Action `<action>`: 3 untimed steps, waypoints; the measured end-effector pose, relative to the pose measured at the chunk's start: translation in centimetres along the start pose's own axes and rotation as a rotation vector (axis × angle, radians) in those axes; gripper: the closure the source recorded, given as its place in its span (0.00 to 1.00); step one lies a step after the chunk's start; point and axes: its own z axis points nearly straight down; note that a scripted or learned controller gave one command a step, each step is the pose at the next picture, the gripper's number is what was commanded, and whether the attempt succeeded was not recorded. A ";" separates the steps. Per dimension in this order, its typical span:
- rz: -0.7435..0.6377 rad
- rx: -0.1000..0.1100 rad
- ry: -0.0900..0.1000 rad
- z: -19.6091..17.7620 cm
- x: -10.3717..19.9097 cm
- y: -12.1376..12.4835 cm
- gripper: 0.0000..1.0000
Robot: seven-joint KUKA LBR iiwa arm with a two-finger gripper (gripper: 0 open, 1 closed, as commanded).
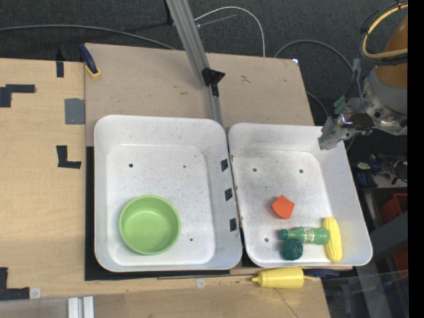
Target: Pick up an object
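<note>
On the bench (pixel 165 78) sit two shallow white bins side by side, and the right bin (pixel 265 138) serves as the landmark. Touching its left wall is the left bin (pixel 159 131), which holds a green bowl (pixel 150 224) upright in the near corner farthest from the right bin. A grey pole (pixel 187 28) slants down from the top of the picture and ends at a black clamp just beyond the seam between the bins. Beyond the right bin's far right corner hangs the arm (pixel 387 78), grey with an orange band; its gripper (pixel 330 136) hovers over that corner's rim, with nothing seen between its fingers, and whether they are open or shut cannot be told. Inside the right bin, toward its near right corner, a green bottle (pixel 301 236) lies on its side, touching a yellow piece (pixel 332 238) beside the right wall. An orange block (pixel 283 207) rests just beyond the bottle, apart from it. Outside the right bin, against its near wall, lies a yellow bottle (pixel 281 278).
</note>
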 end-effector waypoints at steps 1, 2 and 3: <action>-0.004 0.005 0.003 0.0 5.2 -0.2 1.00; -0.004 0.007 0.003 0.3 10.2 -0.3 1.00; -0.004 0.008 0.002 1.2 14.6 -0.9 1.00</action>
